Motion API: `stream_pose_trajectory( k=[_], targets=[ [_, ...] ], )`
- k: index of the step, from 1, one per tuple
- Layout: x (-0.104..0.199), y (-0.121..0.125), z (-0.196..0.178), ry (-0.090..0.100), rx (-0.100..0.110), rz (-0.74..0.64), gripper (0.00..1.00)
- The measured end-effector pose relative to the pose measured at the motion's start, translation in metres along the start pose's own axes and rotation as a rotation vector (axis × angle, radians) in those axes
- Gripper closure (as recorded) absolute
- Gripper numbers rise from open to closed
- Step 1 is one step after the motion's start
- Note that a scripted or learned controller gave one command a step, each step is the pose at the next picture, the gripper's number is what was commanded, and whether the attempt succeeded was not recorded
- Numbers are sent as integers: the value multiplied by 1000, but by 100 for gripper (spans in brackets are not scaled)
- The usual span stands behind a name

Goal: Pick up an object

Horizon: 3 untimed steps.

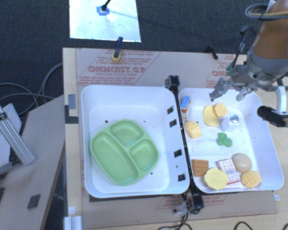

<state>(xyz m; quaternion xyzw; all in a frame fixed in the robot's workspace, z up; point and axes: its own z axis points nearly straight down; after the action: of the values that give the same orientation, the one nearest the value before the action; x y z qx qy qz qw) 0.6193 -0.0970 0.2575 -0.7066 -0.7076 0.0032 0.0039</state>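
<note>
Gripper (229, 92) spread wide, holding nothing, above right bin's (273, 163) far rim. Toy food crowded below; bare floor around green tray (124, 151) in left bin (97, 102)

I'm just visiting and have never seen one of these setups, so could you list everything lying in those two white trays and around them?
bins: 2, white, side by side on the bench; left, right
divided plate: 1, light green, in the left bin
small carton: 1, white with orange and blue, right bin's far left corner
toy foods: several, yellow and tan, across the right bin
clover-shaped piece: 1, green, middle of the right bin
round bun: 1, beige, near end of the right bin
printed packet: 1, white and red, beside the bun
clamp: 1, blue and yellow, at the bench's far edge
arm: 1, grey and orange, from the right
end effector: 1, grey, above the right bin's far end
</note>
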Motion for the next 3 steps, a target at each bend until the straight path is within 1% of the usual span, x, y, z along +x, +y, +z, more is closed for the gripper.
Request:
stream_pose_trajectory(
  k=[1,2,3],
  targets=[
    [0,2,-7,-1,-12,-2,0],
    [9,6,50,0,-8,-4,0],
    [8,4,92,-1,-7,0,0]
  ],
)
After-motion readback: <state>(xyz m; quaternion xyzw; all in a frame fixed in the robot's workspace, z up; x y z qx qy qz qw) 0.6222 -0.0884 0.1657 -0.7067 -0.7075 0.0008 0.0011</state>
